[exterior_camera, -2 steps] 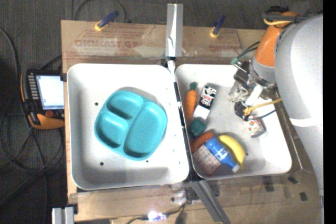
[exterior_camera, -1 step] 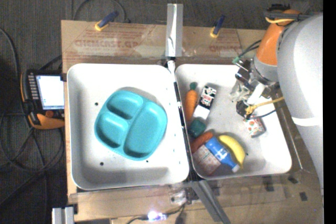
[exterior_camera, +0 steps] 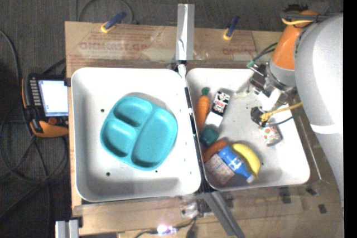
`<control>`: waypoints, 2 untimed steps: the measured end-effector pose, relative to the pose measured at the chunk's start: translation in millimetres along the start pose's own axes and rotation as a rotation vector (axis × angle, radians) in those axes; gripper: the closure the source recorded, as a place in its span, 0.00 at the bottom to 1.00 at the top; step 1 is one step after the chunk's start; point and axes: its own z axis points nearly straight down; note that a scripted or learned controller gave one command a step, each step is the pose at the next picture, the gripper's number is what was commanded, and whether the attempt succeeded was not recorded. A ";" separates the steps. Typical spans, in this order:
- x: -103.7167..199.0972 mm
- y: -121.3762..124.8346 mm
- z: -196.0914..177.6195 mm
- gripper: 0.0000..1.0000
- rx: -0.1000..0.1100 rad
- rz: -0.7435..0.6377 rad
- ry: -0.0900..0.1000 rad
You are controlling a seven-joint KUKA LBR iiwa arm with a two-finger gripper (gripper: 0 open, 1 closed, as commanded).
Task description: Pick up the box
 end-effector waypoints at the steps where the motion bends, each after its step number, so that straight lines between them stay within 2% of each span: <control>1: -13.7 41.2 -54.2 0.00 0.013 0.035 0.006; 2: -29.4 40.2 -115.6 0.00 0.013 0.123 0.006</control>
